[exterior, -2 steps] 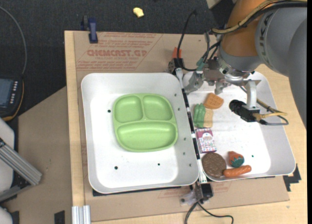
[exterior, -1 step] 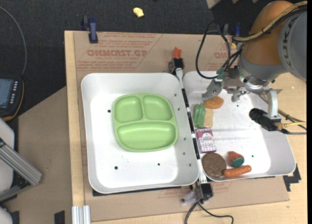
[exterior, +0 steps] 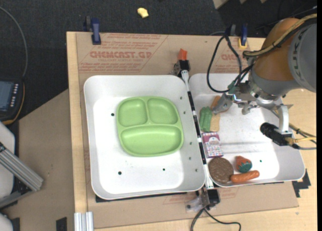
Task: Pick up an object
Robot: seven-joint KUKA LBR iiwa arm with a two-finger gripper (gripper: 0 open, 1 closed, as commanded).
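The right bin [exterior: 282,162] holds several small objects. A green oblong piece [exterior: 206,118] lies along its left wall with a pale tan piece [exterior: 216,122] beside it. Below them lie a pink and purple packet [exterior: 212,144], a brown round disc [exterior: 220,169], a red and green toy fruit [exterior: 243,163] and an orange sausage-shaped piece [exterior: 245,176]. My gripper [exterior: 224,102] reaches in from the right and hangs low over the bin's upper left part, just above and right of the green piece. Something tan shows at its tip, too unclear to name.
The left bin [exterior: 100,139] holds a light green divided plate [exterior: 149,126]. A black cable [exterior: 217,56] loops over the back of the right bin. The grey and orange arm [exterior: 282,59] covers that bin's back right corner. Clamps [exterior: 94,29] sit at the board's back edge.
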